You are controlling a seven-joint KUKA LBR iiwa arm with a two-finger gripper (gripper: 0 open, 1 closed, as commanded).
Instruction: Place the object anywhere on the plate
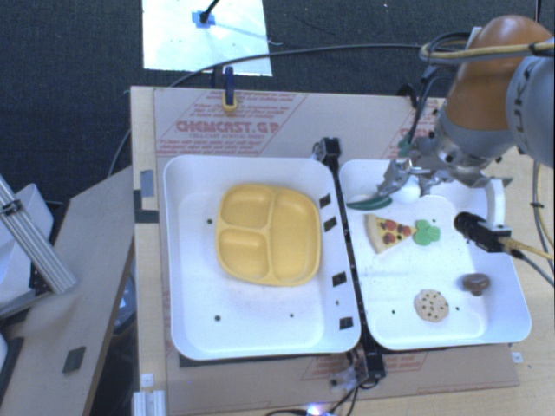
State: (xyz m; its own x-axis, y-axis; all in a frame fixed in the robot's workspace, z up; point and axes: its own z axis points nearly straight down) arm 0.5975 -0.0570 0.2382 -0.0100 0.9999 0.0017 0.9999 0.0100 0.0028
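Yellow plastic plate (267,234), moulded into three compartments, flat near the centre of the left bin (186,258), slightly closer to that bin's right wall than to its left. Black strip (342,250) between the two bins, running from far edge to near edge. Pale brown sheet (251,115) with red lettering beneath both bins, exposed beyond their far edges.

Grey arm (490,76) with orange band, entering from the right above the far right corner of the right bin (494,319). Gripper (397,178) low over the far left corner of the right bin, angled down and toward the left wall; spread or pressed together not discernible at this slant.

Dark green curved piece (368,204), the task's thing, directly under the gripper tip, close to the right bin's left wall and far edge; held or merely lying there, not determinable; well apart from the plate, in the other bin.

Small white rounded piece (408,192) just beside the gripper, near the far edge. Toy pizza slice (387,230) toward the left wall, about midway between far and near edges. Bright green floret-shaped piece (425,232) just beside the slice, on its right. Cookie (431,305) with dark chips close to the near edge, around its midpoint. Brown lumpy piece (474,283) toward the right wall, near the cookie but apart from it.
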